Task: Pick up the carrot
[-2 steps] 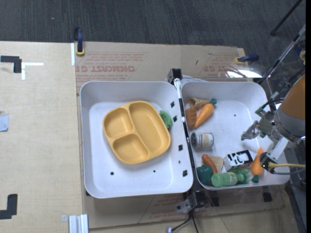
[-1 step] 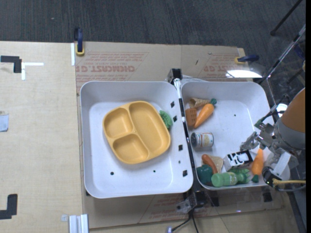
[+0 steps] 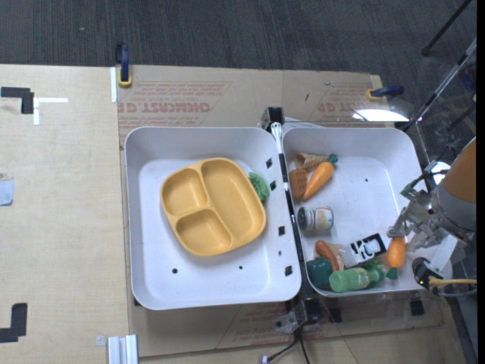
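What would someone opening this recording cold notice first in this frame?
The yellow divided plate fills much of the left bin and draws the eye first, with a small green item at its right edge. Next comes the clutter in the right bin: a carrot near its upper left, a small can below it, and a green bottle along the bottom. The gripper sits at that bin's right side, beside a small orange piece.
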Motion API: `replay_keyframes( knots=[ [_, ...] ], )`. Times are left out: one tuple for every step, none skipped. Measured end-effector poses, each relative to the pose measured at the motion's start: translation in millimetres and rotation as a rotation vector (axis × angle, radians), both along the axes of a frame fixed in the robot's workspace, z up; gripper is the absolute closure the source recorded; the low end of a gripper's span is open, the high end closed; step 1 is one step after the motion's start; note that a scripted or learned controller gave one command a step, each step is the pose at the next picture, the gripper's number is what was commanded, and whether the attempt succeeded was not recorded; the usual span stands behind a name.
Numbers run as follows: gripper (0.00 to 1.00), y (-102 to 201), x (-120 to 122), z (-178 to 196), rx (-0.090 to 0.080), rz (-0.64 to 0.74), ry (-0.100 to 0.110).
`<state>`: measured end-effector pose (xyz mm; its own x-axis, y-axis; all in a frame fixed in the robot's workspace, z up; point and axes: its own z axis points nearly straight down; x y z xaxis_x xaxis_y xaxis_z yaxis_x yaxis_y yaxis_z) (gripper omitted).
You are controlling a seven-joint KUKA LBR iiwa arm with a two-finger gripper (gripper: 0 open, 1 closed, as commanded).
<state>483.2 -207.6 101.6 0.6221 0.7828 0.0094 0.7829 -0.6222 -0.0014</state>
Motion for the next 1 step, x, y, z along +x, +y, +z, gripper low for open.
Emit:
replay_keyframes(
  knots=[
    [1.0,52.2,-4.4,26.6,-0.008,-0.263,0.006]
  ],
)
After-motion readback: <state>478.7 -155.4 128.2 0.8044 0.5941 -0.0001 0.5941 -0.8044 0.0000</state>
